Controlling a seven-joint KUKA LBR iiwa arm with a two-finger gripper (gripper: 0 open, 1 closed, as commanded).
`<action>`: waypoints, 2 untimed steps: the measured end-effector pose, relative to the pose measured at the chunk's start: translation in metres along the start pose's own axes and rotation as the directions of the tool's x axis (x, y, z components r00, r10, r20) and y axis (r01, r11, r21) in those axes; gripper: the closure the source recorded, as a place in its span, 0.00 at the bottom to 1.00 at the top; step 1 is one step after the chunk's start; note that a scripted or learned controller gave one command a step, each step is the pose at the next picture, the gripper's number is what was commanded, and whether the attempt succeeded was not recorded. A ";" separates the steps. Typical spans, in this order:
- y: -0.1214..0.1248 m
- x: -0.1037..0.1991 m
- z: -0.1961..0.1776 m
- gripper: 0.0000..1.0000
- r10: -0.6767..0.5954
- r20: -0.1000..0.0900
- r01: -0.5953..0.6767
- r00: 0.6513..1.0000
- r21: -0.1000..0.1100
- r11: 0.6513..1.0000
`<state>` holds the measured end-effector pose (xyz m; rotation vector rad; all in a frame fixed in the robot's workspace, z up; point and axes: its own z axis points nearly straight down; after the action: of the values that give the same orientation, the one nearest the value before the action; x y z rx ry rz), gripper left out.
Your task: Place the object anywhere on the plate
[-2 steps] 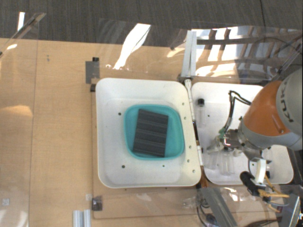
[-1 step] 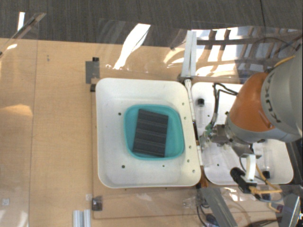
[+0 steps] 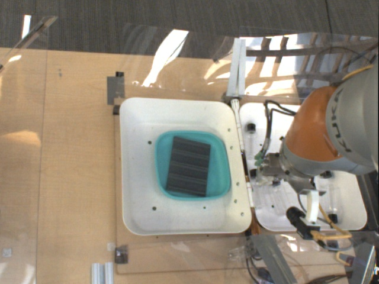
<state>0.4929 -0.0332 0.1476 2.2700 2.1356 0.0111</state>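
A dark grey ribbed rectangular block [image 3: 189,165] lies flat on the teal plate [image 3: 221,170], which sits in the middle of the left white bin [image 3: 139,158]. The block covers most of the plate's centre and stands slightly turned from the bin's edges. My gripper [image 3: 267,169] hangs over the left part of the right bin [image 3: 349,212], just past the wall between the two bins. The grey and orange wrist above hides most of it. Nothing shows in the gripper.
The arm's bulk covers much of the right bin. A metal bracket [image 3: 237,70] rises at the back between the bins. A small black clamp [image 3: 116,87] sits at the left bin's far corner. Wooden bench surrounds both bins.
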 end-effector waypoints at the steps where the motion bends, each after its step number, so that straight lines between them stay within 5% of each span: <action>1: 0.076 0.046 -0.037 1.00 -0.107 -0.014 0.107 0.994 0.014 0.994; 2: 0.076 0.046 -0.037 0.00 -0.107 -0.014 0.107 0.994 0.015 0.994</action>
<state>0.5707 0.0082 0.1856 2.1656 2.2691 0.0072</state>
